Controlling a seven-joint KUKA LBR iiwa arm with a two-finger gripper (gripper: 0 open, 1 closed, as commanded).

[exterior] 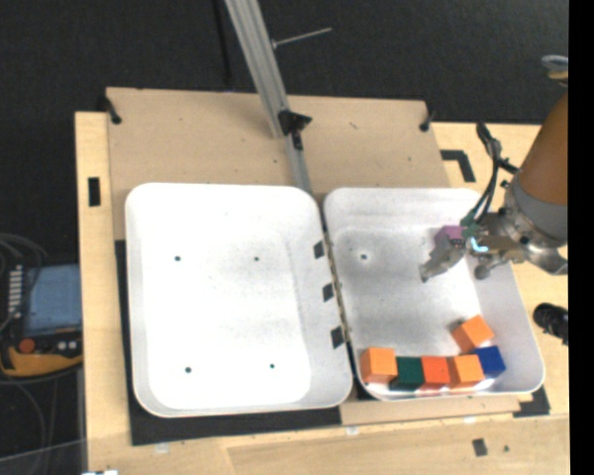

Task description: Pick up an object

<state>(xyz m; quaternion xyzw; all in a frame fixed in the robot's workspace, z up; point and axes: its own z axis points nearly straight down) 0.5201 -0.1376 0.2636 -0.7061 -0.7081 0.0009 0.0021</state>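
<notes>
White plastic, two shallow bins side by side on the wooden bench [257, 132]. Camera view, looking down at a slant: my arm [546, 181] comes in from the right, orange band above the grey wrist. My claw [445, 255] hangs over the right bin [396, 216], upper right part of it, fingers pointing left and downward. A small purple object [449, 234] sits right at the claw, against the upper finger; whether it lies between the fingers or just beside them I cannot tell, and whether the claw is wide or narrow I cannot tell either. Along the near edge of the right bin, a row of blocks: orange block [379, 363], green block [409, 372], a second orange one [436, 370], a third orange one [466, 369], then a blue block [491, 360]. One more orange block [473, 332] lies tilted just above the row's right end. Left bin [228, 295] shows a few dark dots on its floor. A grey metal strut [260, 67] slants down from the top toward the gap between the bins.
</notes>
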